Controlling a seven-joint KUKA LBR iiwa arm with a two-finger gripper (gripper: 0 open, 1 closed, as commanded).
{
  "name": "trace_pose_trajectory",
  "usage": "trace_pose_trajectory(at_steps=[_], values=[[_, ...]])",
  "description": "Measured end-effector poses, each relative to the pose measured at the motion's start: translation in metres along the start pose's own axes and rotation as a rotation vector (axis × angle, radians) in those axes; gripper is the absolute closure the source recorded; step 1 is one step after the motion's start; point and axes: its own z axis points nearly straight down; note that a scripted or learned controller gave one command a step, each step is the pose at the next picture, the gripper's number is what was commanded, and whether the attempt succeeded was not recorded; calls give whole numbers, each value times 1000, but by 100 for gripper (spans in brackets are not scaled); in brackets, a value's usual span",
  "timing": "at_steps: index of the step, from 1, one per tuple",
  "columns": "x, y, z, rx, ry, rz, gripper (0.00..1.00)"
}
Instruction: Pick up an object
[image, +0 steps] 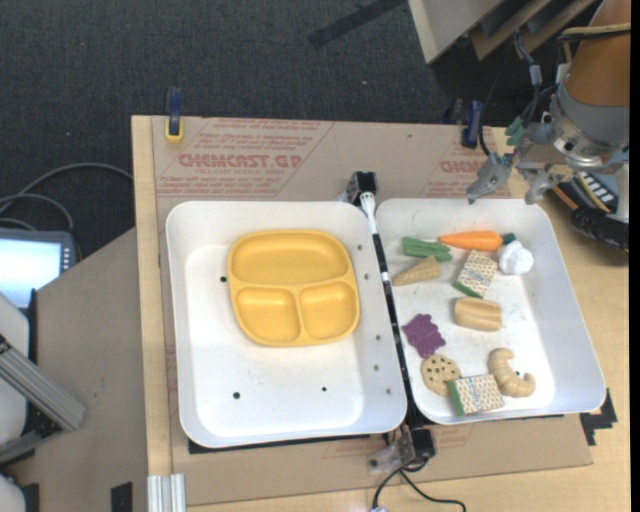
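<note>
The right bin (565, 300) holds several toy foods: an orange carrot (470, 240), a green bean (427, 245), a white lump (516, 260), a tan wedge (417, 270), a speckled cracker (477, 272), a bread roll (478, 315), purple grapes (424, 333), a cookie (438, 372), a sandwich slice (475, 393) and a curled pastry (512, 373). My gripper (510, 184) hangs over the bin's far rim, just beyond the carrot. It is open, with nothing between its fingers.
The left bin (190, 330) carries a yellow divided plate (293, 285). A black clamp (362, 185) sits at the far end of the seam between the bins. Cables and bench clutter lie at the far right beside the arm (598, 70).
</note>
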Motion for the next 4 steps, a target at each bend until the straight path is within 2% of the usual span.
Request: trace_pose_trajectory(at_steps=[1, 2, 3, 4], values=[[-88, -16, 164, 7, 15, 4, 0], [-72, 17, 174, 21, 0, -6, 0], [4, 17, 175, 16, 3, -6, 0], [1, 14, 168, 27, 4, -4, 100]])
